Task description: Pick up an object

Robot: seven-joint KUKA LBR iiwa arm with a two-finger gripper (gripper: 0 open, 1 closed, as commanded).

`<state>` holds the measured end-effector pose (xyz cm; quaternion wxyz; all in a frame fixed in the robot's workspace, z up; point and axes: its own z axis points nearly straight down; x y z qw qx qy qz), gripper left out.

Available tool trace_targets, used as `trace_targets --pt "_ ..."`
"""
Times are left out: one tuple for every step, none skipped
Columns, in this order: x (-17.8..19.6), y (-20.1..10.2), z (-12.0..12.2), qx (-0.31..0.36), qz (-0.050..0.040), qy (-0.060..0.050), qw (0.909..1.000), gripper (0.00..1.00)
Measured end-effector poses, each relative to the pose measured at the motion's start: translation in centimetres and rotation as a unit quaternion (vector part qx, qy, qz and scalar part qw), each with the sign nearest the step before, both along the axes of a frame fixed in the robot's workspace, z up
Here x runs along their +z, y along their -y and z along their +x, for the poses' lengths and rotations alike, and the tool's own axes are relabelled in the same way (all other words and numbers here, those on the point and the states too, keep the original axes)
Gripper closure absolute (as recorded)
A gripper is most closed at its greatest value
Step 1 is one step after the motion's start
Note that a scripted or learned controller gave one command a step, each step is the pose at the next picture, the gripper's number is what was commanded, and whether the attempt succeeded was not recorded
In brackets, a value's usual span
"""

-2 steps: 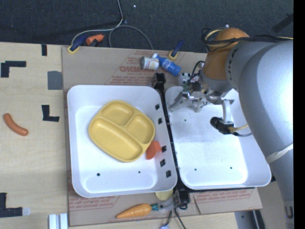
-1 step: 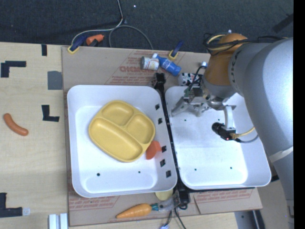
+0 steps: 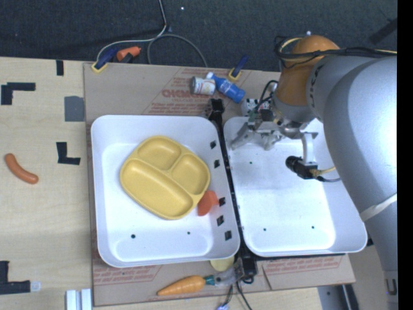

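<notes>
Nearest the camera, an orange plastic carrot [image 3: 182, 285] lies on the brown cardboard surface [image 3: 129, 95] just outside the near rim of the left white bin [image 3: 103, 173], so it sits beyond either bin and is a poor candidate; inside that bin rests the yellow divided plastic plate [image 3: 164, 175], with a small orange-red plastic piece [image 3: 206, 203] touching its near right edge, and these two look like the likeliest things to be picked; the risk here, as I judge it, is that the small piece is wedged between the plate rim and the black-clipped wall shared by the two bins, leaving little room for fingers to come down on both sides, so a closing hand could clip the plate, tilt it, or skid the piece away; the plate itself is broad and shallow and may slip from a narrow pinch; the right white bin [image 3: 290, 205] offers wide bare floor for moving; farther back, the hand [image 3: 261, 134] hangs over that bin's far left corner, close to its rim and the divider, and whether it is spread or closed I cannot tell; beyond, a white and blue bottle [image 3: 219, 86] lies on the cardboard; far left, an orange sausage-shaped toy [image 3: 20, 168] rests well apart.
</notes>
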<state>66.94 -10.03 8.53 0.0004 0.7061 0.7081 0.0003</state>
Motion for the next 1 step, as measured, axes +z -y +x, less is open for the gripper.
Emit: trace_targets --pt "1.05 -0.02 -0.02 0.001 -0.0007 0.001 1.0 1.0"
